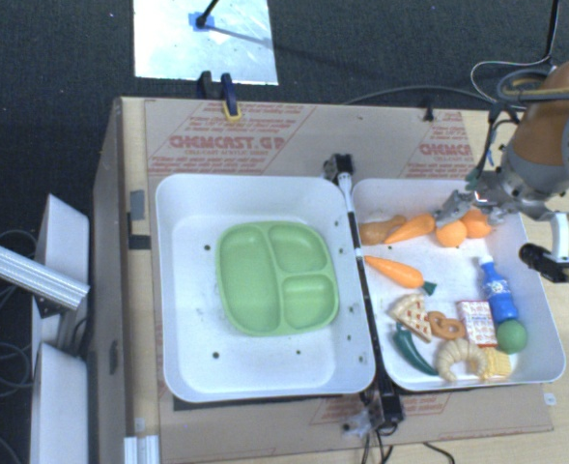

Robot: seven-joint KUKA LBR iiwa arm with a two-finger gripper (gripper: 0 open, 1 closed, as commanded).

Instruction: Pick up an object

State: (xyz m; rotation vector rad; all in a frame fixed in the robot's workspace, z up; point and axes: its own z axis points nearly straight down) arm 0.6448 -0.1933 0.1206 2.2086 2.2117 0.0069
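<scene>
Hovering at the right bin's (554, 356) two-o'clock corner, the end effector (468, 201), its state impossible to tell, hung just above an orange fruit (450, 234) lying toward its seven o'clock.

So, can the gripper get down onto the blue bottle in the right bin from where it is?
Probably yes. The blue bottle lies uncovered near the right bin's right wall, nothing on top. The gripper hovers over the orange pieces further back. The green ball crowds the bottle's lower end.
</scene>
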